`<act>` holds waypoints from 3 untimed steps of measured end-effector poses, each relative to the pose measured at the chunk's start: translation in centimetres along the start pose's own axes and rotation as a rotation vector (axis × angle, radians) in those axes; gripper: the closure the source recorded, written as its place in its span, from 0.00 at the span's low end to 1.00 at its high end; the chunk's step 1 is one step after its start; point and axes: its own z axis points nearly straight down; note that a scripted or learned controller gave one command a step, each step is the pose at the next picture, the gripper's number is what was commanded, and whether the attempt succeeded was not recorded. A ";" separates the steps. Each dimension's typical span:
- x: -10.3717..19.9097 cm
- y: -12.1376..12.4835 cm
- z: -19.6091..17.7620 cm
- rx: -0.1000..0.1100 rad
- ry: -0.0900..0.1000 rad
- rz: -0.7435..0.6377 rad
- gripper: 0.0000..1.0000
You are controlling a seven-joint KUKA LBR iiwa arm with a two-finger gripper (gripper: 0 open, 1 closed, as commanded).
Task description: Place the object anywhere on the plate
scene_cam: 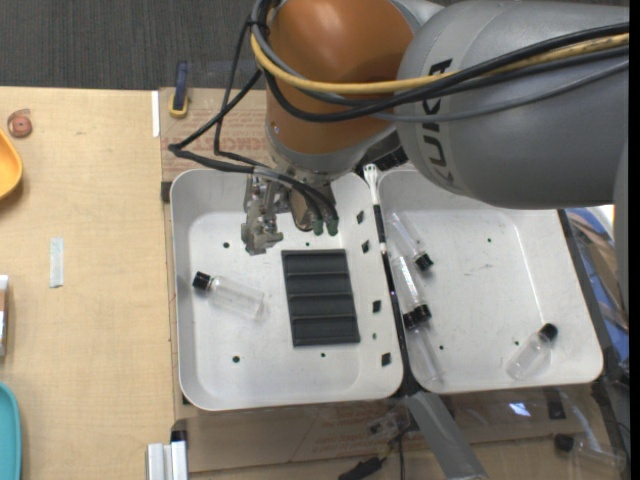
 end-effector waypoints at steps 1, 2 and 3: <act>-7.7 -2.3 -1.6 0.000 0.000 -0.098 1.00; -0.3 -0.4 -2.3 0.000 0.002 -0.256 1.00; -5.2 -0.8 1.8 0.000 0.001 -0.336 1.00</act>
